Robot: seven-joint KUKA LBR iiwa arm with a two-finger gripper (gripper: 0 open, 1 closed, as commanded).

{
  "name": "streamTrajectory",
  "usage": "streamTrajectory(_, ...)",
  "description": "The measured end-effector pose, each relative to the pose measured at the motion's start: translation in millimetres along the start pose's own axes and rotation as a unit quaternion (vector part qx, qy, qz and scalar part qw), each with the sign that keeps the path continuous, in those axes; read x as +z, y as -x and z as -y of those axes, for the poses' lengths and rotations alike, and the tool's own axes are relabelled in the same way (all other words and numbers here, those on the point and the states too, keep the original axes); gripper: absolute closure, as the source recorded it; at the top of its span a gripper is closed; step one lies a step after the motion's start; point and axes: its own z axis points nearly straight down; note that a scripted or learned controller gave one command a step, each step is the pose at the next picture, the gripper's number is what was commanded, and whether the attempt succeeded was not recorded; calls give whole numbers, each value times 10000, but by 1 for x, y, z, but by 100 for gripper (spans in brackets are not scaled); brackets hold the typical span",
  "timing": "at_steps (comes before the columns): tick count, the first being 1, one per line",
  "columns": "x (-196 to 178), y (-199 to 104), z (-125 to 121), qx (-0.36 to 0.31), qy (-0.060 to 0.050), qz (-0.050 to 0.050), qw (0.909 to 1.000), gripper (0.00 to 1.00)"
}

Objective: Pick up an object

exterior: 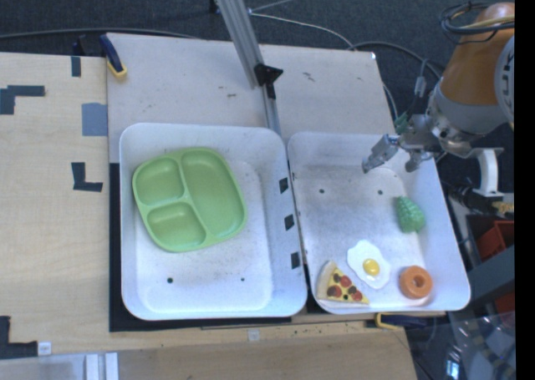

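Note:
Four toy foods lie in the right bin point(334, 203): a green broccoli piece point(410, 214) by the right wall, a fried egg point(369, 265), a pizza slice point(341, 284) at the front edge, and an orange donut point(415, 282) in the front right corner. My gripper point(391, 155) hangs over the bin's back right part, above and a little left of the broccoli. Its two fingers stand apart and nothing is between them. The grey and orange arm point(476, 78) reaches in from the right.
The left bin point(150, 278) holds a green divided plate point(188, 197). A slanted metal pole point(238, 19) runs from the top down to the seam between the bins. A yellow-tipped tool point(113, 57) lies at the bench's back left.

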Motion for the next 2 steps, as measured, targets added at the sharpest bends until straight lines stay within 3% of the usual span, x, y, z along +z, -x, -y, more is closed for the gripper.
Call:
streamTrajectory(1, 0, 0, 0, -1, 0, 0, 10000, 0)
streamTrajectory(2, 44, -4, 0, 2, -21, 4, 10000, 0)
